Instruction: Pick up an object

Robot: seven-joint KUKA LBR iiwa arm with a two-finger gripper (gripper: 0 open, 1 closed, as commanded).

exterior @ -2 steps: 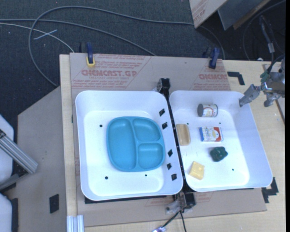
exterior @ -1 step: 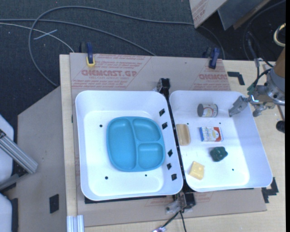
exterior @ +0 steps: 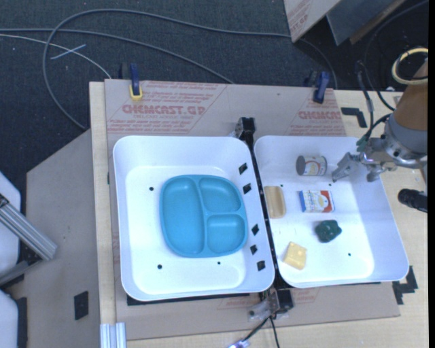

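Dark grey carpet [exterior: 102, 41] lies around the wooden bench [exterior: 170, 109], with thin cables [exterior: 61, 41] looping across it and cardboard boxes [exterior: 312, 17] beyond.

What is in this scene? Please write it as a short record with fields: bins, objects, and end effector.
left bin: holds a blue divided plate
right bin: holds five small objects
objects in right bin: a small can on its side, a tan block, a small box with blue and red print, a dark green object, a yellow piece
end effector: over the upper right part of the right bin, right of the can, nothing visibly held
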